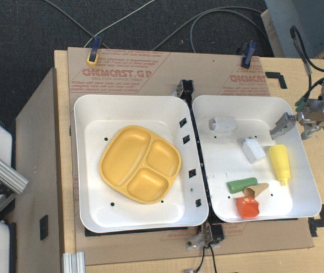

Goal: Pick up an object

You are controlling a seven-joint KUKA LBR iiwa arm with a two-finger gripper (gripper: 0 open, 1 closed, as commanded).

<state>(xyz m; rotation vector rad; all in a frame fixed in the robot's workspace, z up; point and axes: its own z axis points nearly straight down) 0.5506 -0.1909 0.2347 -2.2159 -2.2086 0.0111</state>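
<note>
The right bin (304, 201) holds several small objects. A yellow squeeze bottle (280, 162) lies near its right wall, with a white block (253, 150) just to its left. A pale cylinder (222, 124) rests toward the back. Near the front are a green piece (242, 184), a small tan cone (259, 191) and a red piece (248, 207). My gripper (295, 128) hangs over the bin's back right corner, above and behind the yellow bottle. Its fingers are spread open with nothing between them.
The left bin (87, 152) carries a yellow divided plate (140, 164). A black divider with clips (191, 147) runs between the bins. Cardboard (150, 67) lies under both bins, clamped at the back, and cables trail behind it.
</note>
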